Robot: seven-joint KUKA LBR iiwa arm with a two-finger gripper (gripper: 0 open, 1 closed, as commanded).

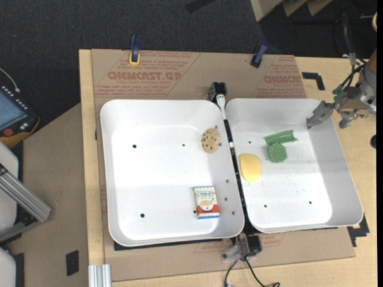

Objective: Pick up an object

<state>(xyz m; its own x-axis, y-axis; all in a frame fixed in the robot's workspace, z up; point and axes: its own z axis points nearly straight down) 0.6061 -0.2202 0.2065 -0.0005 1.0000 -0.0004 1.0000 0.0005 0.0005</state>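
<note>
the gripper (331, 116) hangs over the far right corner of the right bin (335, 178), its fingers spread and holding nothing. the green object (278, 145) and yellow object (251, 167) lie in that bin.

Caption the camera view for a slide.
Gripper over right bin near green brush; cookie in left bin.

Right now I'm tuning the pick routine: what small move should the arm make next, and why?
Probably shift the gripper left and lower over the green brush. It hangs above the right bin at its far right rim, holding nothing, and the brush is the nearest object.
</note>
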